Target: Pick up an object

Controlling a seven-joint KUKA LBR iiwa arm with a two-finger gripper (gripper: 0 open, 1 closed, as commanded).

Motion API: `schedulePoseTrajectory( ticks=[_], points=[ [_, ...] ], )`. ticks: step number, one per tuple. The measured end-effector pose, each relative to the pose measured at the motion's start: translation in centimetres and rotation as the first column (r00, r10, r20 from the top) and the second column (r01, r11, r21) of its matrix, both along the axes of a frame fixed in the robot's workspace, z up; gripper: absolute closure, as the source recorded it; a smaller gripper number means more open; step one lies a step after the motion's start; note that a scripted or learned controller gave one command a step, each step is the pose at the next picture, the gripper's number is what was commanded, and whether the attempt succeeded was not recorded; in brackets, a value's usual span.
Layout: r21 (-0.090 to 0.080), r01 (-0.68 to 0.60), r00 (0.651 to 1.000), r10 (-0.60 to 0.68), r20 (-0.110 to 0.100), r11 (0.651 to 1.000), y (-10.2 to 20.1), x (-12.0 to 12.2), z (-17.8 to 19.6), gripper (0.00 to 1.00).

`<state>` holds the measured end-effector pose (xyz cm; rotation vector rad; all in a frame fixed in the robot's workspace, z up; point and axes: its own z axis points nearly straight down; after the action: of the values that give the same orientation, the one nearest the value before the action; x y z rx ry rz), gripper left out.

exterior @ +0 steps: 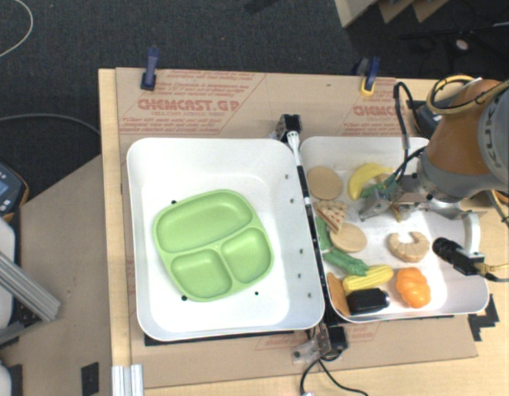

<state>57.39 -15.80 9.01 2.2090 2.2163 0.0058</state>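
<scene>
Two white bins sit side by side on the tabletop, and we are looking down on both at a slant. In the left bin we see a light green divided tray with three compartments, lying slightly turned, near the middle of the bin floor.

The right bin is where the action is. It is crowded with toy food: a round tan cookie-like disc near the top left, a yellow banana just beside it, a wedge-shaped cracker or sandwich piece below, another tan disc under that, and a green pea pod angling toward the bottom. We also spot a corn cob touching a black block, an orange pepper-like piece to the right of them, and a pale mushroom-shaped piece above the orange one.

The arm reaches in from the right, its orange band above the wrist, and the claw is down among the objects, just beside the banana's lower end. From this angle we cannot tell how far the claw is open, and we cannot make out anything held between its tips. A greenish bit shows right at the claw, but it is too small to identify.
</scene>
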Motion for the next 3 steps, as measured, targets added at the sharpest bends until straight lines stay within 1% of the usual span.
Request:
schedulePoseTrajectory(
  ticks=[1,2,3],
  points=[
    [0.002,0.006,1.000,-0.006,-0.005,1.000,-6.1,1.2,3.9,0.00],
    [0.009,0.008,1.000,-0.008,-0.009,1.000,-6.1,-5.2,-0.4,0.00],
    [0.000,0.006,1.000,-0.006,0.000,1.000,-6.8,-9.5,13.9,0.00]
  ],
)
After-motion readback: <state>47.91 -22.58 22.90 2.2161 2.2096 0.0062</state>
